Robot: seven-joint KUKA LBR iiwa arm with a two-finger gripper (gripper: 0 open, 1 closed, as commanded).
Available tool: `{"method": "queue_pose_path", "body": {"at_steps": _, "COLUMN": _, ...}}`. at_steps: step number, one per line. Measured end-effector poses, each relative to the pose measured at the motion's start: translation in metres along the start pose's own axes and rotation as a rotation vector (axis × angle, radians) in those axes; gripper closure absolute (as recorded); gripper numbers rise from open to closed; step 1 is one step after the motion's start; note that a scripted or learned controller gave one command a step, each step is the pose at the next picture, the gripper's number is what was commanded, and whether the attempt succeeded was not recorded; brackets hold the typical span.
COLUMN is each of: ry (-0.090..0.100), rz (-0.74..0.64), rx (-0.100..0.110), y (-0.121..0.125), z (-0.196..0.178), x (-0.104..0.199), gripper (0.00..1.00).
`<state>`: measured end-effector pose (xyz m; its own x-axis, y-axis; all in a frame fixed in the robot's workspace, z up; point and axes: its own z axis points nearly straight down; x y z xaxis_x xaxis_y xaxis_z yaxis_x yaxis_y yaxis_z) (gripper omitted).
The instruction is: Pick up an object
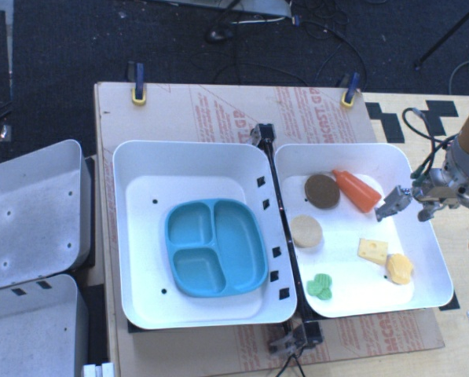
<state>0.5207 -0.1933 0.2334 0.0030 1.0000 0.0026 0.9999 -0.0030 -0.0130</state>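
Down at the front edge of the bench, a black clip [297, 338] pins the two bins together where they meet. Just above it, in the right bin [423, 289], a small green piece [320, 287] sits near the front left corner, and over toward the front right there's a yellow lump [400, 269] with a pale yellow block of cheese [372, 250] touching its upper left side. Moving up, a tan round biscuit [305, 231] lies close to the divider, and beyond it a dark brown round patty [322, 191] sits just beside an orange carrot [357, 190], which slants down to the right. Over in the left bin [140, 234], a blue divided plate [216, 247] with three compartments lies flat in the middle. Now to the arm: it comes in from the right, and the gripper [407, 203] hangs at the right bin's right rim, level with the carrot and just to its right, apart from it. One dark finger [391, 204] points down-left toward the bin floor; whether the claw is wide or narrow, I can't tell from here, and nothing shows between its fingers. At the far edge of the board, two yellow-and-blue clamps, one at left [139, 85] and one at right [349, 89], grip the brown board [210, 116].
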Motion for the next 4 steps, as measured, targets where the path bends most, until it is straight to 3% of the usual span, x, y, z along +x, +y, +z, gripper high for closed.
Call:
{"method": "queue_pose_path", "body": {"at_steps": 1, "ry": -0.003, "rz": -0.004, "rx": -0.012, "y": 0.003, "z": -0.007, "x": 0.001, "gripper": 0.0}}
{"method": "queue_pose_path", "body": {"at_steps": 4, "ry": -0.001, "rz": -0.002, "rx": -0.009, "y": 0.013, "z": 0.137, "x": 0.002, "gripper": 0.0}}
